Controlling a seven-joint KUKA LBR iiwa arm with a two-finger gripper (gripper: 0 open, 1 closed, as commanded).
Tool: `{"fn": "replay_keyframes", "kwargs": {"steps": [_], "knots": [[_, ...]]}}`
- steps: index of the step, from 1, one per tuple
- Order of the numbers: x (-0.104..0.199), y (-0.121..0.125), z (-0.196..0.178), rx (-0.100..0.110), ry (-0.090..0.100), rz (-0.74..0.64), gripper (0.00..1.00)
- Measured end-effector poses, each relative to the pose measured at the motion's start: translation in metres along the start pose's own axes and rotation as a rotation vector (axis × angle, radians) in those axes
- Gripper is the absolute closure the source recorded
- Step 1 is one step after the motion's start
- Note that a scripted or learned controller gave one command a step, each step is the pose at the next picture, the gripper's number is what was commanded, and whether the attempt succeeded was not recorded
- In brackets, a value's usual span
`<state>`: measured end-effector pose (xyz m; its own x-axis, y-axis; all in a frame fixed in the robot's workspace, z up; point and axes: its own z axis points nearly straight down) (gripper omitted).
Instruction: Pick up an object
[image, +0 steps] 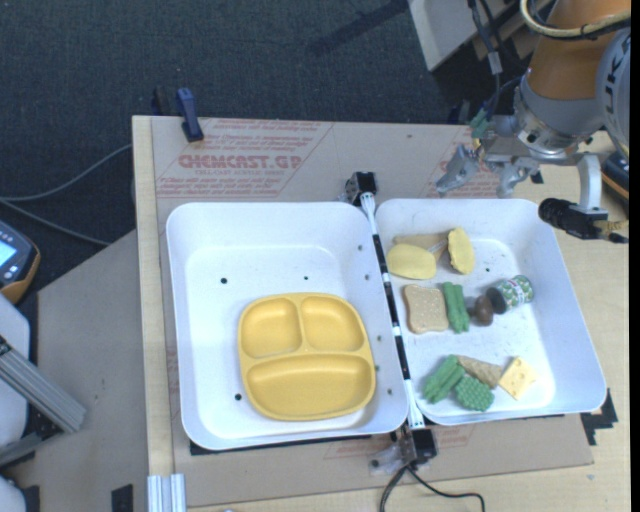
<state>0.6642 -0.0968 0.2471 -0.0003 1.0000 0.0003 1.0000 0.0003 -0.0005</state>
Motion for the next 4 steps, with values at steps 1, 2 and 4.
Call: {"fn": "replay_keyframes", "kwargs": {"steps": [1, 2, 4], "knots": [[-0.019, -0.041, 0.052, 0.008, 0.0, 0.003, 0.0], [-0.03, -0.081, 0.167, 0.003, 0.003, 0.006, 0.0], [-0.016, -0.087, 0.149, -0.01, -0.001, 0.002, 1.0]]}}
